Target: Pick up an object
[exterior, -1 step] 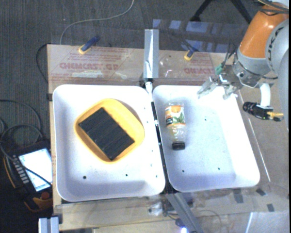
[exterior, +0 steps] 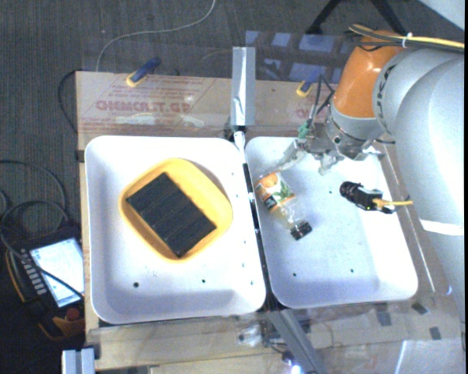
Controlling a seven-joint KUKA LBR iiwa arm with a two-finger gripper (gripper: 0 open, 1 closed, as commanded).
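Looking at the yellow dish first gives you your bearings: it sits in the left bin, and a black ribbed pad lies flat inside it, turned at a slant to the bin walls. To the right of the dish, just across the wall where the two bins meet, you will find the bottle in the right bin. It lies on its side on the white floor, with the orange and green label end nearer the dish and the dark cap end pointing away from the dish and toward the lower edge of the view. The tool is farther right of the dish than the bottle and a little higher in the view, near the back wall of the right bin. Its fingers are spread apart with nothing between them, and the one nearer the dish reaches down close to the label end of the bottle; you cannot tell whether it touches. The arm comes in from beyond the tool, on the side away from the dish, with its orange band above the wrist. Behind the dish, the tabletop carries a brown board with red lettering and a blue clamp at its back edge
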